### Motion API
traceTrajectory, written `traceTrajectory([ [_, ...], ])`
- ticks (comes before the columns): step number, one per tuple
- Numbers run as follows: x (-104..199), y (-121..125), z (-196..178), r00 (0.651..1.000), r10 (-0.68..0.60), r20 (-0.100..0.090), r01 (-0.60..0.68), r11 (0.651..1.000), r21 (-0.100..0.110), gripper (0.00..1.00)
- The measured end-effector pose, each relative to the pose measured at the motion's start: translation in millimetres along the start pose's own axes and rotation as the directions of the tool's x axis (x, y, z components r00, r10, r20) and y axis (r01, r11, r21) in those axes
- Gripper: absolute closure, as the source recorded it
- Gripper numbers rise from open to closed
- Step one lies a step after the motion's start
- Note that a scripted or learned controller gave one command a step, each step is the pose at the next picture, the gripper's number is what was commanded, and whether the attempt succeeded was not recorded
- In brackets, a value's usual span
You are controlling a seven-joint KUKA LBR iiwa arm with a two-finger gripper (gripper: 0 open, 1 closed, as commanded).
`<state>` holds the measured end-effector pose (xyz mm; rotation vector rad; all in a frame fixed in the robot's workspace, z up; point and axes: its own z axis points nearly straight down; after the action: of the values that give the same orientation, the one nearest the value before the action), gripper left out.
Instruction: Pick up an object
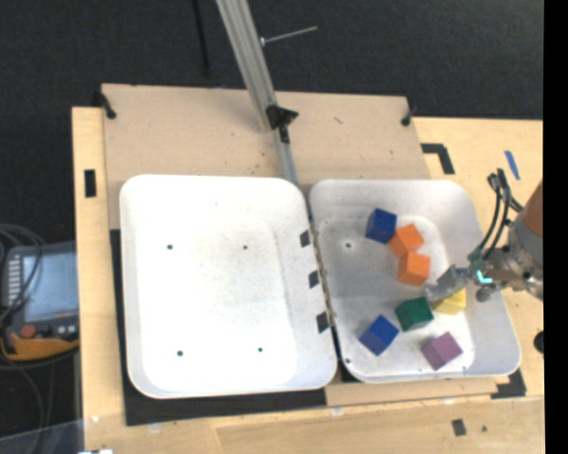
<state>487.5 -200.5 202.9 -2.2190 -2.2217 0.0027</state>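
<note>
The right bin [454, 201] holds several small blocks. A blue block [381, 225] lies near its back, with two orange blocks [408, 238] [415, 268] just right of and below it. A green block [415, 313] sits beside a yellow block [452, 301]. Another blue block [379, 334] and a purple block [442, 350] rest near the front rim. My gripper [462, 282] reaches in from the right, low over the bin, directly above the yellow block and partly hiding it. The orange blocks lie just to its left.
The left bin [218, 282] is a shallow white tray beside the right one. A metal pole [251, 60] slants up from the back of the bench between the bins. A handheld pendant [38, 296] with cables lies off the bench at the left.
</note>
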Motion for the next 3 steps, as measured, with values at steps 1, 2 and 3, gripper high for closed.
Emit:
traceTrajectory([
  [1,0.4,1.1,-1.9,1.0,0.001,0.0,-0.001,1.0,-0.004,0.0],
  [2,0.1,0.5,40.2,1.0,0.003,0.001,-0.003,1.0,0.0,0.0],
  [3,2.8,10.4,77.7,1.0,0.004,0.005,-0.004,1.0,-0.016,0.0],
])
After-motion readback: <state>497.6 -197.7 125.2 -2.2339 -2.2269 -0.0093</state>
